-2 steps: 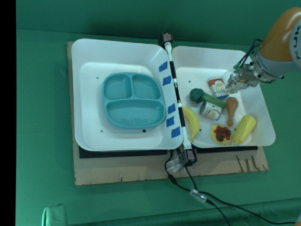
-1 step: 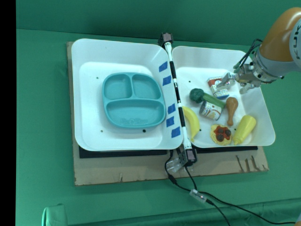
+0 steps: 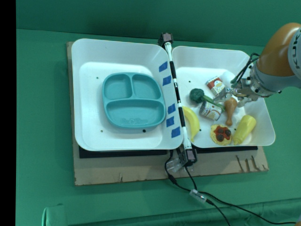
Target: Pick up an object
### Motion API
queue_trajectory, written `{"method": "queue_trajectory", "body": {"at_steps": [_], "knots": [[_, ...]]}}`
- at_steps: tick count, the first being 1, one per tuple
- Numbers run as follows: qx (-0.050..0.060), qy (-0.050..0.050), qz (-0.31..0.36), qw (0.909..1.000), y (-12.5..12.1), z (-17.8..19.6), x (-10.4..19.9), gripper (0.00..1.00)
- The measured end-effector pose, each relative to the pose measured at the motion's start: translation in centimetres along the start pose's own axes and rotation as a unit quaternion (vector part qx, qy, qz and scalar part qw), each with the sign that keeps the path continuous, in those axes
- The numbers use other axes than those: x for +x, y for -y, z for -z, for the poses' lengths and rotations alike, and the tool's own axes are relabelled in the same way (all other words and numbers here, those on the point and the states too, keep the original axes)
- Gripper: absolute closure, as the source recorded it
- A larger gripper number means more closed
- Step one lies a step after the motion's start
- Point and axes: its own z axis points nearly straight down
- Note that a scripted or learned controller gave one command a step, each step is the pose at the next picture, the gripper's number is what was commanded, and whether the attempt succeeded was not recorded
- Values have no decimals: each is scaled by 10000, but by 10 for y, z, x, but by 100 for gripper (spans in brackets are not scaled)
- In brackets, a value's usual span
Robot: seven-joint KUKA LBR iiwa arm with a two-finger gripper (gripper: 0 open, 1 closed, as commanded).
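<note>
Over the right bin [image 3: 256, 126], the tool [image 3: 233, 94] sits low above a cluster of toy food; whether it is open or closed cannot be determined. A chicken drumstick [image 3: 230, 108] lies directly beneath it. A red-labelled can [image 3: 216, 84] rests just to its left, with a second can [image 3: 210, 110], broccoli [image 3: 197, 95], banana [image 3: 191, 123], small pizza [image 3: 221, 134] and yellow bottle [image 3: 244, 129] nearby. A teal divided plate [image 3: 134, 100] occupies the left bin [image 3: 89, 79].

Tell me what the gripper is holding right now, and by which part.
It cannot be told. The gripper sits low over the chicken drumstick in the right bin, but its tip is unclear.
</note>
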Motion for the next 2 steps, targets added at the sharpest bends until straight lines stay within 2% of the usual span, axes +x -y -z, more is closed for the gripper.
{"method": "queue_trajectory", "body": {"at_steps": [1,2], "knots": [[-75,16,-36,10000,-3,16,-3,100],[118,-42,28,9999,6,92,92,100]]}}
